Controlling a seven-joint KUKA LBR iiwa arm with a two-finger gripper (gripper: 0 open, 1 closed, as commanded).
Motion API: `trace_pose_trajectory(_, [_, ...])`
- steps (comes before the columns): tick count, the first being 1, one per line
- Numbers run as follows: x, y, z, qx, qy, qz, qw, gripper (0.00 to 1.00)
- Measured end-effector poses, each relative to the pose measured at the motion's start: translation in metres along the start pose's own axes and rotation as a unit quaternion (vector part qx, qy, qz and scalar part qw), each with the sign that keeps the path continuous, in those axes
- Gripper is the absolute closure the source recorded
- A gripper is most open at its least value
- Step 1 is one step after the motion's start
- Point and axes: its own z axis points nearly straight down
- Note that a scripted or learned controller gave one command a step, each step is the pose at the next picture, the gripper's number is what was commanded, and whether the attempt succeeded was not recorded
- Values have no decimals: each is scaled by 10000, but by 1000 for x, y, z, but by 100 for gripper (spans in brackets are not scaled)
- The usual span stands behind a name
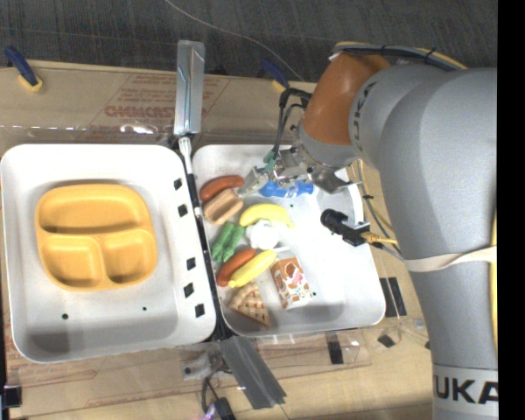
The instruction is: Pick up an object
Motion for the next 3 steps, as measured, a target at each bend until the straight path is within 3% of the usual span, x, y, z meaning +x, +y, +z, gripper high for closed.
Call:
trace_pose_trajectory(1, [1, 10, 0, -11, 3, 981, 9952, 0])
trace_pose_trajectory(2, [1, -4, 1, 15, 9, 885, 9961, 0])
trace_pose_trajectory(3, [1, -10, 12, 113, 31, 900, 9959, 0])
